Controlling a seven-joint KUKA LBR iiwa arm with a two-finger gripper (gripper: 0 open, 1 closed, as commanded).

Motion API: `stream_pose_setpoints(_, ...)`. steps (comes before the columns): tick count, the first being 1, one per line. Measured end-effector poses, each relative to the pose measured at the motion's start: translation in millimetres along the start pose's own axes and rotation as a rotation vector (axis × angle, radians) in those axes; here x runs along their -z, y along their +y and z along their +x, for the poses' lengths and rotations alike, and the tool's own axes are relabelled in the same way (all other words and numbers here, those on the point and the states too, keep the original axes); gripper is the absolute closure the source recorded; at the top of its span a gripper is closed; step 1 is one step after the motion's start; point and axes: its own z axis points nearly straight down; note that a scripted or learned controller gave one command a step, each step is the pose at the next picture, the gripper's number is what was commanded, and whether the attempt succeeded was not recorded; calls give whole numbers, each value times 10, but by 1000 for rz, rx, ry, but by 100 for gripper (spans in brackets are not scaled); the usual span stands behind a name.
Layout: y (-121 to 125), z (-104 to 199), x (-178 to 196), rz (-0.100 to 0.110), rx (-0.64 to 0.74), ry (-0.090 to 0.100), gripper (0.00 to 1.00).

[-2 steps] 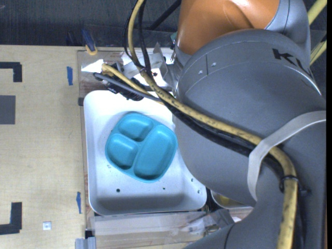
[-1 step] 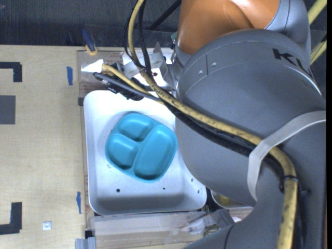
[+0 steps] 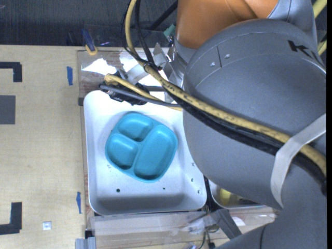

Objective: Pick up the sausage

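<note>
The grey arm (image 3: pixel 259 108) with its orange band (image 3: pixel 223 7) covers the right half of the camera view and hides the right bin. Its yellow and black cables (image 3: pixel 155 87) run across the top of the left bin. A small yellowish patch (image 3: pixel 224 196) peeks out under the arm near the right bin's front edge; I cannot tell what it is.
The left white bin (image 3: pixel 98 191) holds a blue three-compartment plate (image 3: pixel 141 146) in its middle. A wooden bench top (image 3: pixel 41 139) with black corner marks and blue tape lies to the left. Clear tape and clutter sit behind the bin (image 3: pixel 119 66).
</note>
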Motion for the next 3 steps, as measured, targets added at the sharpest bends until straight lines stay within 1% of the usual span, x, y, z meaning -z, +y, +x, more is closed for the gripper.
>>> stream_pose_setpoints(1,18,7,81,-8,-3,-5,100)
stream_pose_setpoints(2,0,-3,-97,19,-158,13,100)
stream_pose_setpoints(3,67,4,29,23,-171,19,100)
